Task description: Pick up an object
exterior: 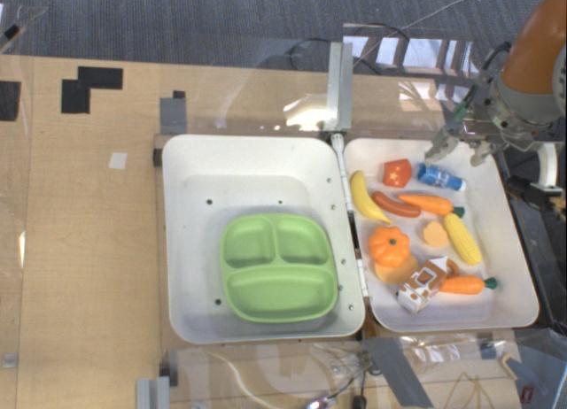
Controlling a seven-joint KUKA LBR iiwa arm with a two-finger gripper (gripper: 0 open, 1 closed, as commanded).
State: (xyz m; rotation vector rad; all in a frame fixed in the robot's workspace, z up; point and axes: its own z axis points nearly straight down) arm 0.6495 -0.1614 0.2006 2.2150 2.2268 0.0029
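Two shallow white bins are seen side by side on the table. The left bin is occupied by a green divided plate. The toy food is gathered in the right bin: a banana, a red block, a blue bottle, a sausage, a carrot, a corn cob, a pumpkin, a small carton and a second carrot (lying near the front rim). The claw is held spread above the far edge of the right bin, with nothing between its fingers; the blue bottle lies just below it, apparently untouched.
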